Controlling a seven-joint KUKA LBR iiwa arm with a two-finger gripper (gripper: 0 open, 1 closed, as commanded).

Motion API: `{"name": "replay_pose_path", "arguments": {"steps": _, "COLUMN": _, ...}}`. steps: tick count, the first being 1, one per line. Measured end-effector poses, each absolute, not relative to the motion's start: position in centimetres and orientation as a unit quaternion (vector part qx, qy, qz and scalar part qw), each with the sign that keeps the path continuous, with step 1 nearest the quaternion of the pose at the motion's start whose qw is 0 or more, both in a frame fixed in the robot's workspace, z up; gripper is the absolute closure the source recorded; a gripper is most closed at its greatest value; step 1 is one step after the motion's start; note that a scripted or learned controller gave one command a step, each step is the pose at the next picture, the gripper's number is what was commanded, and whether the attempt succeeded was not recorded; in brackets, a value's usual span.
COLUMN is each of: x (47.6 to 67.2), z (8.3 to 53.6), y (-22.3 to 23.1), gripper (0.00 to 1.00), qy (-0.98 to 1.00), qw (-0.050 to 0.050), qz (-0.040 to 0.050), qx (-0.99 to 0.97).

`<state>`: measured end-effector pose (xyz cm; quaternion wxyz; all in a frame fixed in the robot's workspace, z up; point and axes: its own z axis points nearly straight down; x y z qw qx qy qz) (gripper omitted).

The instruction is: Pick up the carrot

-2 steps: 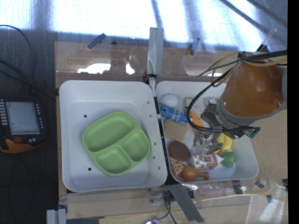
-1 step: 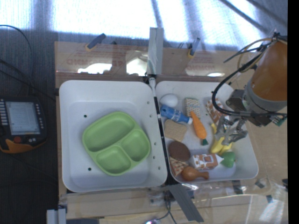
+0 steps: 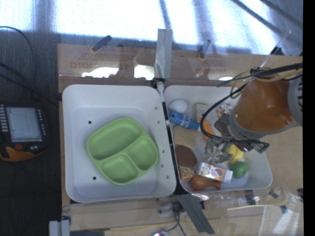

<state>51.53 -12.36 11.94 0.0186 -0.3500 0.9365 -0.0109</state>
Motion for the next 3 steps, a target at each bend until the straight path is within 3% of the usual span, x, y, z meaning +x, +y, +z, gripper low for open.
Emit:
{"name": "replay_pose_path", "arguments": {"steps": 1, "x": 54.8, "z": 9.2, "y": -16.8, "gripper": 1.00, "qy": 0.982, "qw": 0.005, "qz": -0.0001, "qx": -0.187}}
{"name": "replay_pose_path", "arguments": {"steps": 2, "x": 50.9, "z": 18.6, "y": -14.1, "gripper": 1.00, "qy": 0.998, "qw": 0.003, "qz": -0.0002, "qx": -0.069}}
{"name": "replay_pose_path", "arguments": {"steps": 3, "x": 51.7, "z": 27.0, "y": -17.5, "gripper": 1.00, "qy": 1.000, "qw": 0.005, "qz": -0.0016, "qx": -0.028}}
